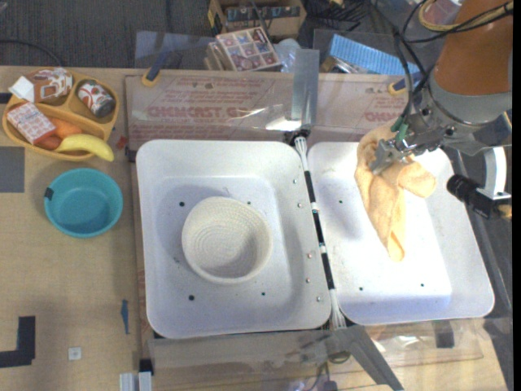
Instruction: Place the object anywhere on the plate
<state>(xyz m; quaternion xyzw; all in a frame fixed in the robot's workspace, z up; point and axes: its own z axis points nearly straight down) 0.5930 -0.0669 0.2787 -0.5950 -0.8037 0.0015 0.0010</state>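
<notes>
Gripper [389, 155] fingers pinch the upper part of a yellow cloth [389, 198] over the right-hand white bin [456, 292], with the grey arm [472, 63] and its orange band rising up and to the right of it. From the pinch point the cloth hangs and trails downward: a bunched fold sits just right of the fingers, a narrower edge runs up to their left, and a long tapering tail drapes below them, its tip resting on the bin floor. The fabric looks gathered between the fingers, so the grasp is on the cloth itself rather than beside it.

Well to the left of the gripper and somewhat lower, in the left-hand white bin [163, 177], sits the woven cream plate [226, 239], upright and near that bin's middle. Cloth and plate are well apart, with the raised seam where the two bins meet lying between them.

Far to the gripper's left, off the bins on the wooden bench [49, 300], stand a teal bowl [83, 202] and, above it, a yellow tray of toy food [61, 114] with a banana at its lower edge.
</notes>
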